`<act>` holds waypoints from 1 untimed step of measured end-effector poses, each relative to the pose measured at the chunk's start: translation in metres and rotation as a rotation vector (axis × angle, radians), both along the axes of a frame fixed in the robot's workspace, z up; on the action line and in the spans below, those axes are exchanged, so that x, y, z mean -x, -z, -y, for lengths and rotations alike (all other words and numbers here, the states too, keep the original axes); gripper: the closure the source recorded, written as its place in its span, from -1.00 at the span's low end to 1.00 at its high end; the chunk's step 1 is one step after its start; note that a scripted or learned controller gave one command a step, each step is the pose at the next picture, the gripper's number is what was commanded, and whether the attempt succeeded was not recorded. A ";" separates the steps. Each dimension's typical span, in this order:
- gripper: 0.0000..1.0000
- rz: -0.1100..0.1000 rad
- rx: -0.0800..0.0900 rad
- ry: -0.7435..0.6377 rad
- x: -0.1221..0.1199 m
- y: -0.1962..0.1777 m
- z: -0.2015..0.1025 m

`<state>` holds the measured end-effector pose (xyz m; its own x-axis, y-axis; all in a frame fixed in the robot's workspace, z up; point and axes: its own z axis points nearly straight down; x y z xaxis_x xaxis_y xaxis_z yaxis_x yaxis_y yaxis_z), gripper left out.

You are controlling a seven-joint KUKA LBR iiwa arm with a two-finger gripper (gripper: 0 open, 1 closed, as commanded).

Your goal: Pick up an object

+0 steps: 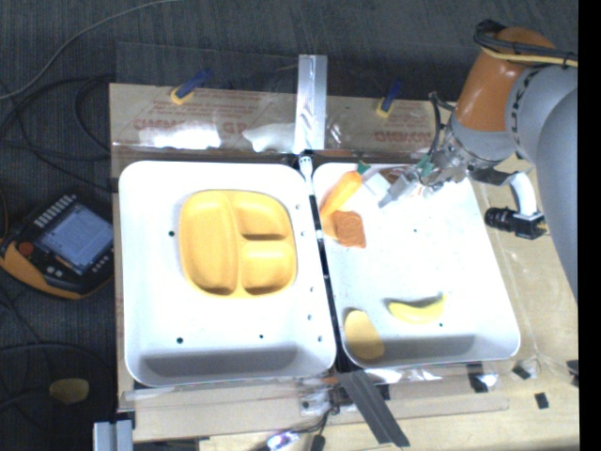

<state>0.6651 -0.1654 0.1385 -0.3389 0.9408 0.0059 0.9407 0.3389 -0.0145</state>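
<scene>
The carrot [342, 192] lies tilted in the far left corner of the right bin [470, 280], its lower end touching a flat orange-brown piece [348, 228] that sits against the bin's left wall. Just beside the carrot's upper end hangs the end effector [402, 185], reaching in from the right; one pale finger [395, 190] points toward the carrot, apart from it, with nothing between the fingers that I can see, though whether they stand apart or together I cannot tell from here. Behind it the arm [493, 97] shows its orange band above grey. Nearer the front of the same bin lies a banana [415, 308], and in the front left corner a rounded yellow-brown item [362, 334]. The left bin [150, 280] holds a yellow divided tray [237, 242]. Off the counter [526, 261], on the dark floor to the left, rests a handheld control pendant [61, 247].
</scene>
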 end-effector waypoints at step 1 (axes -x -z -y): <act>-1.00 -0.026 -0.003 -0.157 0.007 0.037 0.024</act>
